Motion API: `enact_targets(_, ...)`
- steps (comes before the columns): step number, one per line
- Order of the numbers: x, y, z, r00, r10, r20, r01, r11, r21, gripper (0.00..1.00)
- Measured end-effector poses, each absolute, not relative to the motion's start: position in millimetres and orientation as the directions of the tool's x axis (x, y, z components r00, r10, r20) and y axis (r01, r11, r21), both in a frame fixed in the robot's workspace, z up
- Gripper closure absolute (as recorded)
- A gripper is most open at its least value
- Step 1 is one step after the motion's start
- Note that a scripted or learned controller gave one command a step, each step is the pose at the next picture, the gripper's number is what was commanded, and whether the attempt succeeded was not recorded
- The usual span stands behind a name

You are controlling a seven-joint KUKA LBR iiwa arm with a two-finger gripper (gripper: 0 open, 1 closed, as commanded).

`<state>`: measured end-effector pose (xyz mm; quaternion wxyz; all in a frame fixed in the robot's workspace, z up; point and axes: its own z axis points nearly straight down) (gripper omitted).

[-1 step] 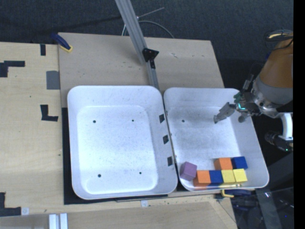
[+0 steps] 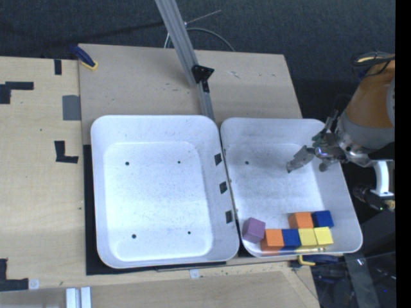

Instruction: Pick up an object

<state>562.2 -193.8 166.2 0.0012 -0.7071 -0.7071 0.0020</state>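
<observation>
Several small blocks lie clustered in the near right corner of the right bin (image 2: 270,140): a purple one (image 2: 255,228), an orange one (image 2: 274,237), a blue one (image 2: 291,237), two yellow ones (image 2: 314,237), and behind them another orange (image 2: 300,221) and another blue (image 2: 322,219). My gripper (image 2: 309,164) hangs over the right side of that bin, well behind the blocks and apart from them. Its fingers are spread open and nothing sits between them; one grey finger (image 2: 297,161) points down-left toward the bin floor.
The left bin (image 2: 103,133) sits against the right one. A slanted metal pole (image 2: 174,24) with a black clamp (image 2: 202,74) crosses the bench behind the bins. A small blue-and-yellow item (image 2: 84,56) lies at the bench's far left.
</observation>
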Motion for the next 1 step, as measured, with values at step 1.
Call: enact_targets(1,565.0,-142.5,114.1,-0.005,1.000,0.002,1.000,0.005,-0.006,0.00)
